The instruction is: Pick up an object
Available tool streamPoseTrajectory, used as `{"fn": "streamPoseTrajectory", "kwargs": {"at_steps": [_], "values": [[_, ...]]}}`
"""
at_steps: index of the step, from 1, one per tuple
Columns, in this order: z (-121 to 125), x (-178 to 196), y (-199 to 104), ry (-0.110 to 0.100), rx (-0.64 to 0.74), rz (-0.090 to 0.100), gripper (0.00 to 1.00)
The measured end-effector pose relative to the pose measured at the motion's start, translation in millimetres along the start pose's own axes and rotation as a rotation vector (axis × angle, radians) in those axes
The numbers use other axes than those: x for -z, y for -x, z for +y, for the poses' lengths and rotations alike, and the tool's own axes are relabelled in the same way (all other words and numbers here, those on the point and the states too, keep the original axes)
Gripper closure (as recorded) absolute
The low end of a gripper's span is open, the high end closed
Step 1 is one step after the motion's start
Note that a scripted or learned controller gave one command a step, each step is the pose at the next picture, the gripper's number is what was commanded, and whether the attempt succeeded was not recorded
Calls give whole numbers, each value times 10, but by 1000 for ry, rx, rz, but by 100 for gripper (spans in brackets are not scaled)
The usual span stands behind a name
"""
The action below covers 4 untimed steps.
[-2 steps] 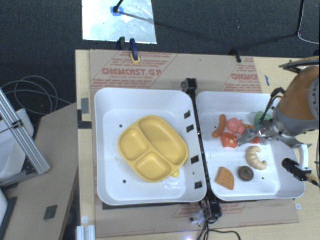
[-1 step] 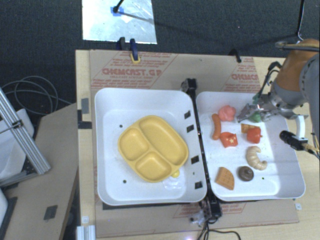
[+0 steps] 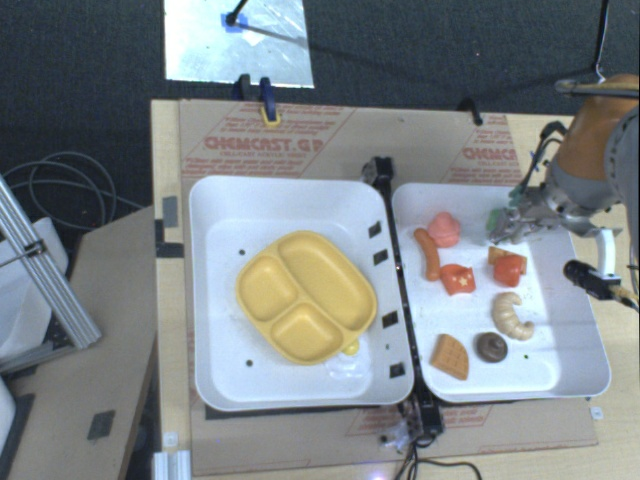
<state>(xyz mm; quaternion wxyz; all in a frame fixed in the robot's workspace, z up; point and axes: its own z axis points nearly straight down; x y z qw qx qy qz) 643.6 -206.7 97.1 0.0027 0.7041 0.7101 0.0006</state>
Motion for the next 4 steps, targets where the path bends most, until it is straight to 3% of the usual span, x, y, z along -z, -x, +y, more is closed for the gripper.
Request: {"fn": "streamPoseTrajectory", "kwargs": {"at_steps": [1, 2, 3, 4], "values": [[-676, 997, -887, 3, 2, 6, 100], [-678, 935, -837, -3, -5, 3, 0], [-630, -176, -809, -6, -7, 3, 0], [-612, -12, -805, 0, -7, 2, 100]]}}
